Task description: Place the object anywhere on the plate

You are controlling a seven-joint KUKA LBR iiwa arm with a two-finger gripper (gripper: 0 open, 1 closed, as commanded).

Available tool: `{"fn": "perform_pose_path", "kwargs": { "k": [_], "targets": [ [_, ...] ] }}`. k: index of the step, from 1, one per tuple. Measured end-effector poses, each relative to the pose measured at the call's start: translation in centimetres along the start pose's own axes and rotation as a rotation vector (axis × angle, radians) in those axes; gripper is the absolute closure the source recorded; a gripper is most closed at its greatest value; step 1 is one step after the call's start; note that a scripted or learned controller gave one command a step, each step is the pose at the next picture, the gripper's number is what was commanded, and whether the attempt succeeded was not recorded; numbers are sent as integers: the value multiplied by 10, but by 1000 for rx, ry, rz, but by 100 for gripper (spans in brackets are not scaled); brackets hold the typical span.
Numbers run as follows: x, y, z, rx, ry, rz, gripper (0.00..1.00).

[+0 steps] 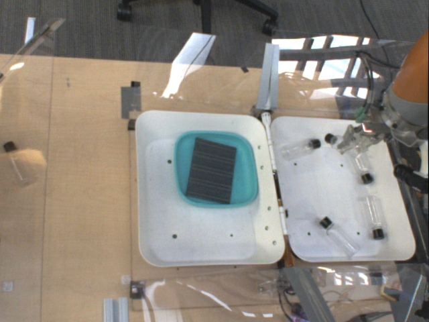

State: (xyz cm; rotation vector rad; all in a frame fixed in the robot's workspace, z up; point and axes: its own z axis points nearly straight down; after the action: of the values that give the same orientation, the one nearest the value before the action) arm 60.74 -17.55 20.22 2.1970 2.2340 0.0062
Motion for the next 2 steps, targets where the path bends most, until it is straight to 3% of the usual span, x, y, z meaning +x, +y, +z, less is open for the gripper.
{"fn": "perform_pose_path", "kwargs": {
  "k": [1, 2],
  "targets": [
    [48, -43, 41, 4, 3, -155, 100],
    [48, -43, 41, 4, 3, -154, 0]
  ]
}}
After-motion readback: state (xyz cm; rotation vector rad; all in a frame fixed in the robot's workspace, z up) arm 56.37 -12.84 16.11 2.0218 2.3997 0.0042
